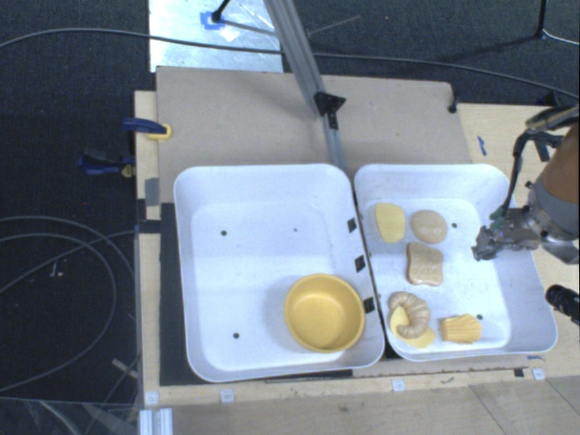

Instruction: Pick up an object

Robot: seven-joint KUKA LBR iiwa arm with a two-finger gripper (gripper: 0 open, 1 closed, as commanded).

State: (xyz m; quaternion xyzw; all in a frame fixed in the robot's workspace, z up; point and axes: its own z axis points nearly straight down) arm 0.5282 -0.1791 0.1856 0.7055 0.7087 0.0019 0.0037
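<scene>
Nearest the camera, the left bin (208, 243) holds a yellow bowl (324, 312) in its near right corner, upright and close to the wall shared with the right bin (521, 329). In the right bin lie 5 food pieces: at the near edge a croissant (410, 314) resting on a yellow slice, and just to its right a yellow wedge (461, 329); farther back, toast (424, 264) sits near the middle; beyond it a round bun (430, 226) and, to its left, a pale yellow piece (390, 222) lie side by side. The gripper (487, 245) hangs over the right side of that bin — well apart from the toast and the bun, nothing seen between its tips — and whether it is spread or closed cannot be told at this size. The arm (555, 198) enters from the right. Farther off, a grey pole (299, 43) slants over the brown board (245, 116), and 2 blue clamps (136, 143) grip the board's left edge.
</scene>
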